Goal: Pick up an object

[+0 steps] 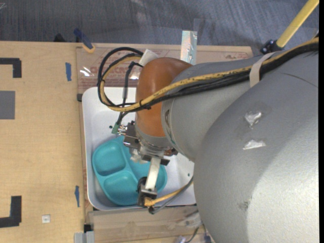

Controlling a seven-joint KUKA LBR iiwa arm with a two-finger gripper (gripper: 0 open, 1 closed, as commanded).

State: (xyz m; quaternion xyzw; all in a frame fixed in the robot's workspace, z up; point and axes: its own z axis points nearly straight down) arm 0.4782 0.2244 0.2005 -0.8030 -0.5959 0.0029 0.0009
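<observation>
A teal divided dish (115, 172) with two hollows lies in the near part of the white bin (90, 135). My arm comes in from the right and hangs over the bin, its orange band above the dish. The wrist covers the dish's right part, and the gripper sits somewhere beneath it, hidden by the arm's own body.
The grey arm takes up the right half of the view and hides the bin's right side. Left of the bin lies a bare wooden board (35, 135) with black corner marks and blue tape tabs. Black and yellow cables (109, 80) loop over the bin's far end.
</observation>
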